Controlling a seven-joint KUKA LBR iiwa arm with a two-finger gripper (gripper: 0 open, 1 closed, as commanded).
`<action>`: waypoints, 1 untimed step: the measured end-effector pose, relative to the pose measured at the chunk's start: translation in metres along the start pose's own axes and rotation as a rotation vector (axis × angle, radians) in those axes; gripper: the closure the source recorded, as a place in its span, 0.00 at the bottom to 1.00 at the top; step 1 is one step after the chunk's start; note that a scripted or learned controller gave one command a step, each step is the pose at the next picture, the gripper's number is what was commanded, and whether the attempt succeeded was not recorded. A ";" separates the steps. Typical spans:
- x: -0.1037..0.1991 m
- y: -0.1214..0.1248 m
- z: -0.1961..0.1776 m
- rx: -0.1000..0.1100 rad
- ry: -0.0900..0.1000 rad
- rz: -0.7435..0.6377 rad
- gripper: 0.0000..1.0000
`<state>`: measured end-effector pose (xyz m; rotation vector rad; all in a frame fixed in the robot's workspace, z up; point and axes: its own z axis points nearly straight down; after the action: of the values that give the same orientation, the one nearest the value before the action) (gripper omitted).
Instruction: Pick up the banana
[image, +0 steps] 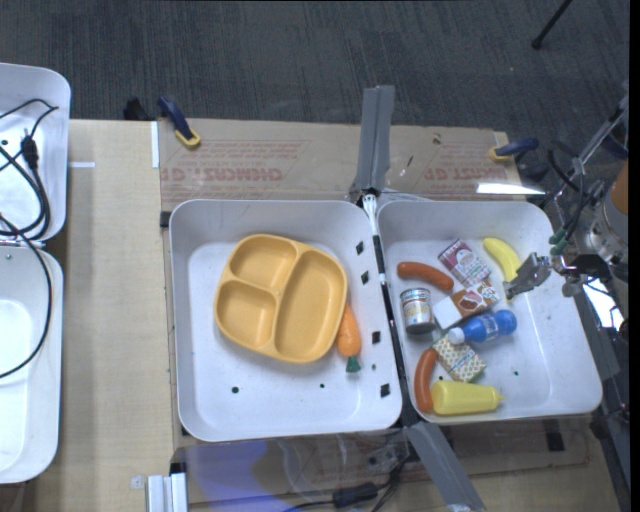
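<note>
Near right bin's (560, 395) far wall, banana (501, 257), gripper (527, 277) just beside

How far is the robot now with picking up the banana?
Nothing looks done yet: the banana lies on the floor of the right bin, near its far edge, beside a small carton. In hand: the hand is low in that bin, just to the right of the banana, with nothing between its fingers. Left: closing on the banana and lifting it.

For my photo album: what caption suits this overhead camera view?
Robot hand hovers beside the banana in the right bin.
</note>
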<state>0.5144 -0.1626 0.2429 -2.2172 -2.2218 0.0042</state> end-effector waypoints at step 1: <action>-0.040 0.059 0.108 -0.001 0.000 -0.099 0.00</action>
<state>0.5733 -0.2022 0.1347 -2.1048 -2.3298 0.0027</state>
